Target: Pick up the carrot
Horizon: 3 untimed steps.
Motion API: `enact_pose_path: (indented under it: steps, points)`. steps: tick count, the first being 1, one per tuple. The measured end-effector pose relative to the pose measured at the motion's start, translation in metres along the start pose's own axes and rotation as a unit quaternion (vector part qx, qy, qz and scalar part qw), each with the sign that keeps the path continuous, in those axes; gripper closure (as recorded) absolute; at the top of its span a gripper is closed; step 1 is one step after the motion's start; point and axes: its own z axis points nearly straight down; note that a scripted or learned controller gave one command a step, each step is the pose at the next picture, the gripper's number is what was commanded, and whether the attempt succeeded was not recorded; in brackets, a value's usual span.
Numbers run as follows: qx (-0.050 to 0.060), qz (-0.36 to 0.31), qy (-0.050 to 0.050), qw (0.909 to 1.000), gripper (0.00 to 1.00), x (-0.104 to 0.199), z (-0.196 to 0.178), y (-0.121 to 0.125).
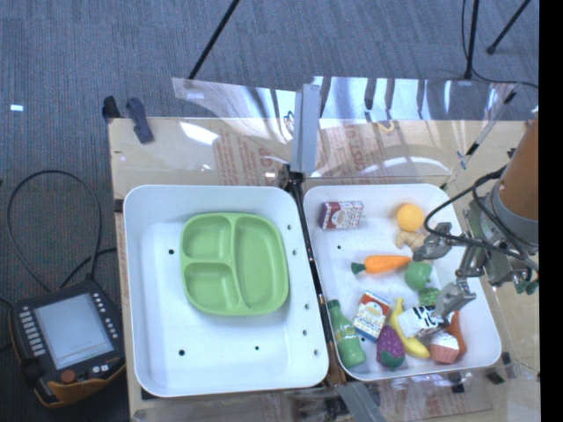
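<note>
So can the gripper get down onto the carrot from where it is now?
Probably yes. The carrot lies flat in the right bin with nothing on top of it, and the open gripper hangs just to its right. The green toy beside its tip may crowd one finger.

A wooden bench (211, 152) carries it all. Two shallow white bins sit directly on it, side by side and touching: the right bin (383, 193) beneath the gripper (442, 272), the left bin (158, 341) well off to the gripper's left.

Arm (528, 192) cropped at right edge
</note>
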Motion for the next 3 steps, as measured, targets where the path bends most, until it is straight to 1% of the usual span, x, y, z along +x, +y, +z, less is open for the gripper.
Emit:
enact_pose_path:
  steps: [1,2,3]
  points:
    - [0.003,-0.001,-0.012,0.9999,0.00,-0.002,-0.012,0.000]
    - [0.001,0.010,-0.007,0.9999,0.00,-0.049,0.064,0.022]
    - [0.002,0.084,-0.013,0.9964,0.00,-0.085,0.064,-0.022]
